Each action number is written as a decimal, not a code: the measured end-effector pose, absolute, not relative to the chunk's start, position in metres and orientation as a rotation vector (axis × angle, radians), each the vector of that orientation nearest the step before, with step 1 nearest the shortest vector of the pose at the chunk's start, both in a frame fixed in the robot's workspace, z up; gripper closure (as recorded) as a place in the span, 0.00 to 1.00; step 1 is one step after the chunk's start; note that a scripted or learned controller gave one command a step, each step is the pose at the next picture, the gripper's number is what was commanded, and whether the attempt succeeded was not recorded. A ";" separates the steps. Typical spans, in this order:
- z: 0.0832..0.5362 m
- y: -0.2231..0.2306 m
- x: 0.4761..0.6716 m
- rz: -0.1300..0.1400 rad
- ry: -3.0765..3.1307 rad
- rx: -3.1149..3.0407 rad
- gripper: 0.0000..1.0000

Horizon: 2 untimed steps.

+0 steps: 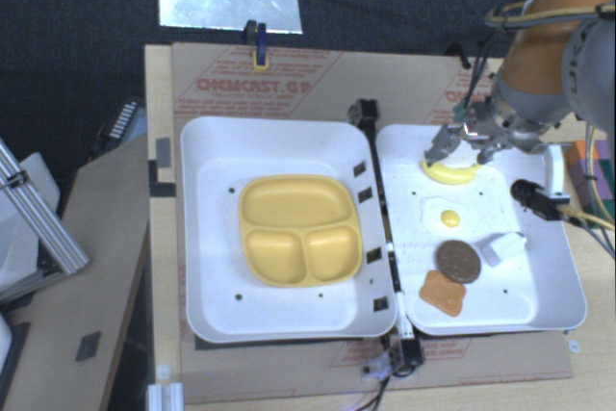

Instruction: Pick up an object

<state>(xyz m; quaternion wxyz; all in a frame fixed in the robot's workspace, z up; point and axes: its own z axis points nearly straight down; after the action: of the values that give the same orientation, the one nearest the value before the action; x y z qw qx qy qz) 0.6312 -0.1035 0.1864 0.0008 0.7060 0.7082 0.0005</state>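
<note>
**Figure.** The fried egg [445, 217], a flat white piece with a yellow yolk, is being used as the reference point for all positions. It is lying on the floor of the right bin [549, 298].

The gripper [467, 149] is being held just beyond the egg, toward the far wall of the bin. It is being carried by the grey arm [539, 53] with the orange band, which is reaching in from the egg's far right. Its two fingers are being kept spread well apart, and nothing is being gripped between them.

The banana [450, 173], a short curved yellow piece, is lying on the bin floor just beyond the egg, between the egg and the gripper. One fingertip is being seen right at the banana's far edge. Whether the two are touching cannot be told.

On the near side of the egg, a brown disc [457, 261] is lying close by. An orange piece [443, 294] is lying just past the disc, nearer still to the front wall, and appears to be touching it. A small white block [503, 247] is lying near the egg, to its right and slightly nearer the front, just beside the disc.

Well to the left of the egg, across the divider, the left bin [207, 207] is being occupied by a yellow divided tray [294, 231] with three compartments. The tray is lying flat near that bin's middle.

Both bins are being supported by a sheet of printed cardboard [289, 84], which is showing beyond the egg, behind the far walls.
</note>
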 end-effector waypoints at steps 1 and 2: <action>0.129 -0.108 0.632 0.002 2.221 2.218 0.00; 0.086 -0.108 0.633 0.002 2.221 2.218 0.00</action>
<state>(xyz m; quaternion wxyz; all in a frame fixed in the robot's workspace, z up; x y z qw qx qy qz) 0.6331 -0.1081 0.0856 0.0011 0.7066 0.7076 0.0006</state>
